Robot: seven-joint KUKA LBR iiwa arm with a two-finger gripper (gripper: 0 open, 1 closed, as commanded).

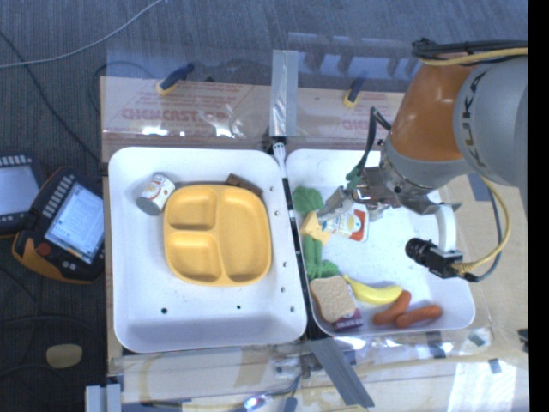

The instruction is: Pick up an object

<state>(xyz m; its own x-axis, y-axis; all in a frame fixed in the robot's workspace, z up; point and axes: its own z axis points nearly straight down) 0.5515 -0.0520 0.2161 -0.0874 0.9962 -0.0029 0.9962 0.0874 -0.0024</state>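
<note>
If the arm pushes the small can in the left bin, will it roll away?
Probably yes: the can lies on its side, so its round body may roll. It looks small, likely light. The yellow plate beside it might stop it.

Tray (216, 233) + can (155, 193) in left bin (129, 307); banana (376, 293) in right bin (459, 312).

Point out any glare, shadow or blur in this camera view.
Camera view: glare streaks the clear tape above the left bin and the bench's front edge; the yellow tray casts only a soft shadow; the gripper looks slightly smeared over the right bin; toy food stays fairly sharp.
</note>
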